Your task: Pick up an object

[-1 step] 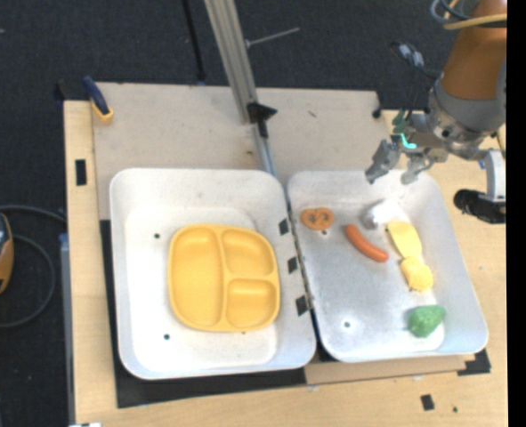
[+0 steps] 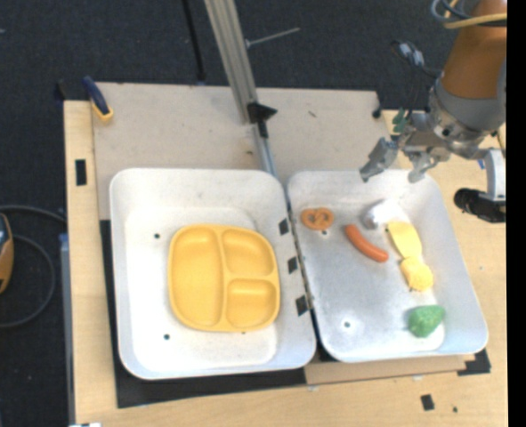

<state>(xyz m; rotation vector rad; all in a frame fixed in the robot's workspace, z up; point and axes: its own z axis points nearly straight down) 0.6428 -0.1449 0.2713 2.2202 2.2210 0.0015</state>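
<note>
Gripper (image 2: pixel 396 160) jaws spread, nothing between. Small white object (image 2: pixel 380 213) just below jaws: descend straight, centre object between jaws, then clamp.

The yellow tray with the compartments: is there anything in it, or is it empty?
Empty. The yellow tray lies in the left bin, and all three sections show bare yellow.

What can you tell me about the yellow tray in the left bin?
The yellow tray looks like moulded plastic, a rounded rectangle with three compartments: one long one on the left, two smaller on the right. All three look empty. It lies flat and upright, turned slightly askew, near the middle of the left bin, resting on its floor. Nothing else touches it, and the hand is far off above the right bin's far edge.
</note>
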